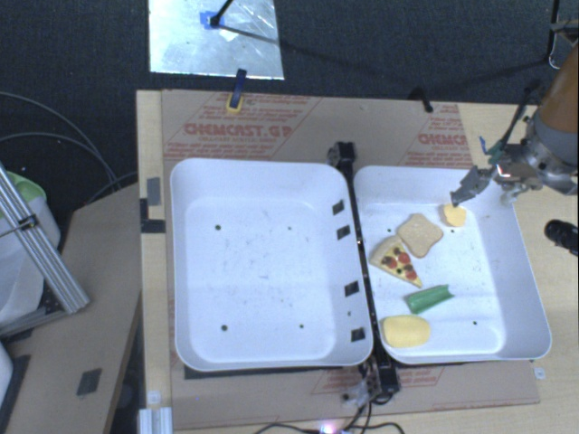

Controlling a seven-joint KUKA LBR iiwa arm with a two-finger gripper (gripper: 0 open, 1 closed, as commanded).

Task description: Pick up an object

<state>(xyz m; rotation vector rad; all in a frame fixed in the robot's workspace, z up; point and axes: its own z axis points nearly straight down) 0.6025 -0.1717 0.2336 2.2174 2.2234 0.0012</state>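
The right bin point(516, 269) holds several toy foods. A small yellow cheese piece point(454, 215) lies near its far right side, with a slice of bread point(420, 234) beside it. A pizza slice point(396, 260) sits left of centre, a green piece point(426, 298) below it, and a yellow lemon-like piece point(406, 331) near the front edge. My gripper point(471, 188) reaches in from the right and hangs just above and right of the cheese piece. Nothing shows between its tips.
The left bin point(208, 188) stands beside the right one, joined by a black divider with clips point(353, 242). A metal plate point(215, 25) lies beyond the bench. An aluminium frame point(36, 251) stands at the left.
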